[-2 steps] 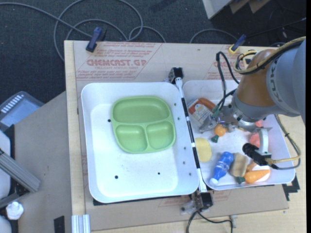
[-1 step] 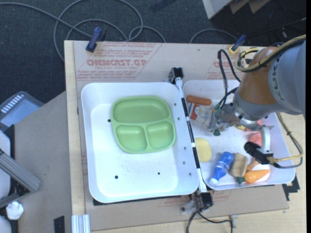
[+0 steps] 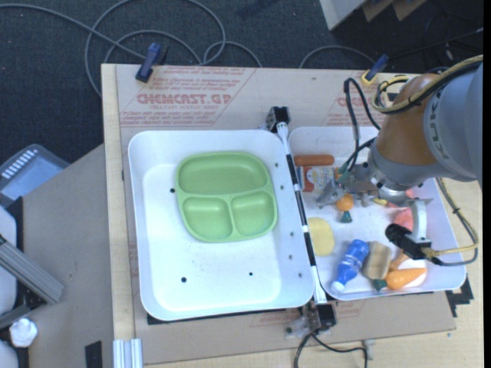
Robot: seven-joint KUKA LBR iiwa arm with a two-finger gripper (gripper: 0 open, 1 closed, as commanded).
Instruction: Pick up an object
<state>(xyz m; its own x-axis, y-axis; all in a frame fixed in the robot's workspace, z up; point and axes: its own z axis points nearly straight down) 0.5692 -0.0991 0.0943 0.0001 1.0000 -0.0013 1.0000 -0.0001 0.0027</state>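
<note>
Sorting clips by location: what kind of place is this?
Probably a robotics lab bench: a robot arm reaching over two white bins, loose cables on carpet, toy food as test objects.

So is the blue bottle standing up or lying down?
Lying down. The blue bottle rests on its side on the right bin's floor, beside a yellow piece.

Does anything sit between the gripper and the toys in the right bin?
Nothing visible does. The gripper is already low in the right bin, right over a small orange piece, with the hot dog and yellow lump close by.
</note>
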